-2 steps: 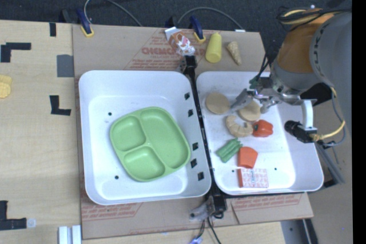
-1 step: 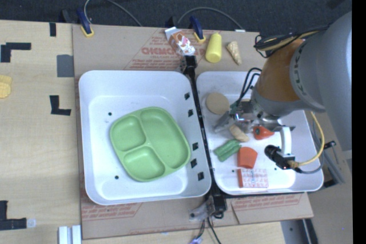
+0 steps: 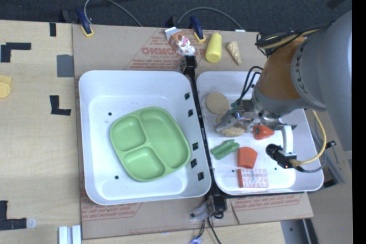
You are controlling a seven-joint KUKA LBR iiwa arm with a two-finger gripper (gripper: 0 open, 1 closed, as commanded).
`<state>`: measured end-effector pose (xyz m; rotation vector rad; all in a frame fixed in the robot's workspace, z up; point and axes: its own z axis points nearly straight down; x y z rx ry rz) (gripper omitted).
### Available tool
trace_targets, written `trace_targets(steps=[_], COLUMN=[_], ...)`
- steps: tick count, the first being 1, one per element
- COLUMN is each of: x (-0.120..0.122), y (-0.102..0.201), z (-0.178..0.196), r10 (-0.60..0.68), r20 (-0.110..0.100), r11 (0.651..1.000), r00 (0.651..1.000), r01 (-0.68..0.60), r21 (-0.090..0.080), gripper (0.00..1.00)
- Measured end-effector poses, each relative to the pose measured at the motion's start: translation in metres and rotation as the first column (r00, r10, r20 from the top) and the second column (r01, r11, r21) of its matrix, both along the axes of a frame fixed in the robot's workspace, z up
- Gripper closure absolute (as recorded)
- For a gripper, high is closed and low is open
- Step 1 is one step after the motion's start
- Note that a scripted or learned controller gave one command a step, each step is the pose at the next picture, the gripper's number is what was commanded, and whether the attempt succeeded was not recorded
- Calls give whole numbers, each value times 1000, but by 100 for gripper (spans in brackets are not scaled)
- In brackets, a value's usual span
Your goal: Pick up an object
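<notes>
My gripper (image 3: 229, 121) is low in the right bin (image 3: 297, 180), near its left wall. It hovers between a round tan biscuit (image 3: 216, 102) and a pale beige piece (image 3: 233, 132) just below it. A small red pepper (image 3: 263, 132) lies right of the gripper, under the wrist. Toward the front lie a green pea pod (image 3: 224, 149), an orange-red block (image 3: 247, 157) and a red-and-white packet (image 3: 252, 178). Nothing shows as held.
The left bin (image 3: 97, 94) holds a green divided plate (image 3: 150, 143). Behind the bins on the cardboard lie a yellow bottle (image 3: 213, 47), a tan cone (image 3: 234, 52) and a small printed packet (image 3: 179, 40). The arm's bulk covers the right bin's right side.
</notes>
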<state>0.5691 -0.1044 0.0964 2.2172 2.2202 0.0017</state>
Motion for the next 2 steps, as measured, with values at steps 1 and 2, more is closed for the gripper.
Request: trace_targets(steps=[1, 2], x=[42, 17], y=[51, 75], z=[89, 88], r10=[2, 0], r20=[-1, -5], r11=[1000, 1000], r00=[1000, 1000], r01=[-2, 0], r21=[2, 2], gripper=[100, 100])
